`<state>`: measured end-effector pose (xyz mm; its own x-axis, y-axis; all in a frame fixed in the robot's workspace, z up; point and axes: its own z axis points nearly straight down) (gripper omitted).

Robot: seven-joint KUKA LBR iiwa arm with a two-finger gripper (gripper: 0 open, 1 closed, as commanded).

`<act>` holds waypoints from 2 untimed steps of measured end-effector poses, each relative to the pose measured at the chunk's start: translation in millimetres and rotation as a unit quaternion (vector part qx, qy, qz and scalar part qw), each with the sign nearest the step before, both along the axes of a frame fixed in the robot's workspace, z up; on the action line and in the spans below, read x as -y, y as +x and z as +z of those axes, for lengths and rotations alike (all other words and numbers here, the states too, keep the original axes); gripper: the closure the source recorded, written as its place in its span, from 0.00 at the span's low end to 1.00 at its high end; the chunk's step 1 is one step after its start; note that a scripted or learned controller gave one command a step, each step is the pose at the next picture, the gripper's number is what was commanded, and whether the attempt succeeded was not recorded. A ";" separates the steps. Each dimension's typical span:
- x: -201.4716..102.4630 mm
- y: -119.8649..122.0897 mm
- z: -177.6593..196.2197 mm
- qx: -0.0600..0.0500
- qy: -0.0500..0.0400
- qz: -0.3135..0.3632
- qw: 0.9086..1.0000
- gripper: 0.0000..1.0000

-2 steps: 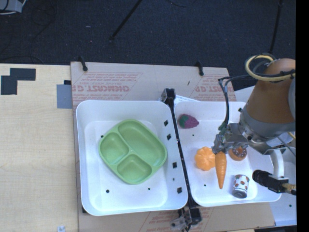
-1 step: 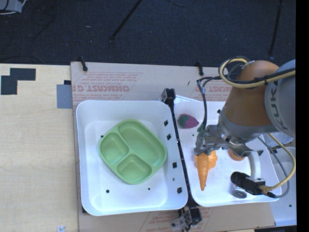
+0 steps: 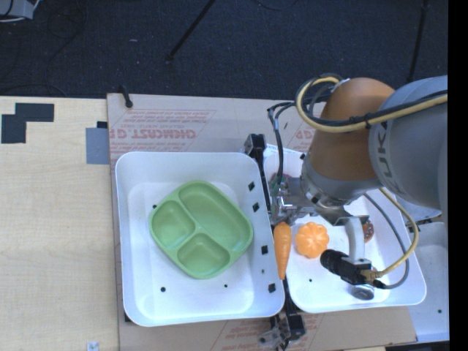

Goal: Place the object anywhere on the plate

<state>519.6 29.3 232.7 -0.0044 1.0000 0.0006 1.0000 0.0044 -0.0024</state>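
Arm (image 3: 365,145) low over right bin (image 3: 398,298), beside carrot (image 3: 281,248).

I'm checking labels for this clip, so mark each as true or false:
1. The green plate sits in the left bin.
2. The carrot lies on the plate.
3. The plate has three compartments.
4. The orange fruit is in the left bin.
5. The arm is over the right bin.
1. True: the green plate sits in the left bin.
2. False: the carrot lies in the right bin, along its left wall.
3. True: one long section and two smaller ones.
4. False: the orange fruit is in the right bin, beside the carrot.
5. True: the arm hangs over the right bin.
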 end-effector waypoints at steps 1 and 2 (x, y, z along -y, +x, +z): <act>-46.7 0.1 0.0 -0.001 0.000 0.000 1.000 1.00; -99.4 15.8 -16.2 -0.001 0.000 0.000 1.000 1.00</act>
